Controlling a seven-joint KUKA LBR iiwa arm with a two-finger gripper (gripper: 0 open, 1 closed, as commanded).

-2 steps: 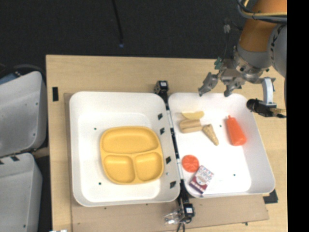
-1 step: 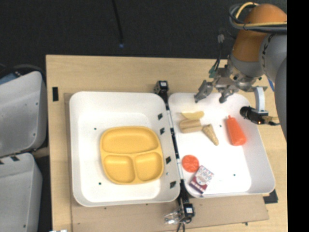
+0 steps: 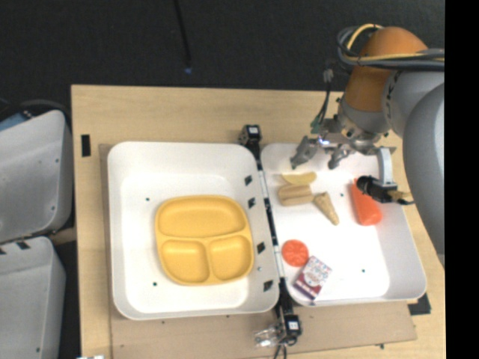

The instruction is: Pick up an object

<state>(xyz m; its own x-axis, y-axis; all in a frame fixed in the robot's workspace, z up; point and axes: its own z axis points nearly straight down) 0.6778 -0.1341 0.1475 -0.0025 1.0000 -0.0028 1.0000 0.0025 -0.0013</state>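
Note:
My gripper hovers over the back left part of the right bin, its fingers spread open with nothing between them. Just in front of it lie a pale potato-like wedge and a tan bread-like stick. A tan cone sits to their right. An orange carrot-like piece lies further right. Near the bin's front left are a red round piece and a small red-and-white packet.
The left bin holds a yellow divided plate. A raised divider with black clips runs between the two bins. The grey arm with its orange band leans in from the back right.

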